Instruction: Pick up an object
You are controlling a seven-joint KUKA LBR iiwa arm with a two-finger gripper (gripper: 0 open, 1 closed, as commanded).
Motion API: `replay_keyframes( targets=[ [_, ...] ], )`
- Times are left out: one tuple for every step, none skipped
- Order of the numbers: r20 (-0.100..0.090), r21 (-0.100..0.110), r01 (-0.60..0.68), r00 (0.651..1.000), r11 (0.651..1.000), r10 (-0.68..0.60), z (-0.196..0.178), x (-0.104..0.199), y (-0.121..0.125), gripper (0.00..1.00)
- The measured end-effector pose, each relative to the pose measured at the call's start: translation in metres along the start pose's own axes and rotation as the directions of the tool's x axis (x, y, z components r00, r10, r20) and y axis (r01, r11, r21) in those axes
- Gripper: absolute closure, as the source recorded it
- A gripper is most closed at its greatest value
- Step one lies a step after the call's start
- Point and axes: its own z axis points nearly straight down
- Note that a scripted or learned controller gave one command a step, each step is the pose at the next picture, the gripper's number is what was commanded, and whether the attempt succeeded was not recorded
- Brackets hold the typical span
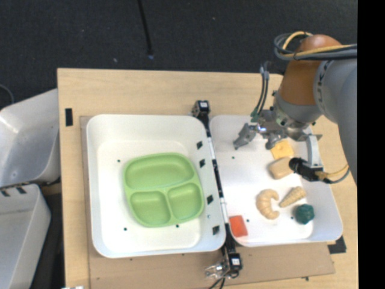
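Observation:
My gripper (278, 143) hangs over the back of the right bin (240, 161), below the arm's orange band. It is open, with one grey finger (243, 138) out to the left and the other (313, 149) to the right. A yellow block (281, 149) lies between and under the fingers, and they are not closed on it. Just in front of it sits a tan bread piece (278, 170). Nearer the front lie a croissant (268, 203), a cone (292, 196), a dark green ball (304, 214) and a red block (238, 226).
The left bin (108, 137) holds a green divided plate (163, 188). A ridge with black clips (212, 173) separates the two bins. A black connector and cable (307, 170) hang off the gripper beside the bread piece.

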Motion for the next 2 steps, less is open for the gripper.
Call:
replay_keyframes(
  targets=[
    [0.0,-0.001,0.0,1.0,1.0,0.0,0.045,-0.006,-0.006,0.0],
    [0.0,-0.003,-0.003,1.0,1.0,0.003,0.06,-0.008,-0.006,0.0]
  ],
)
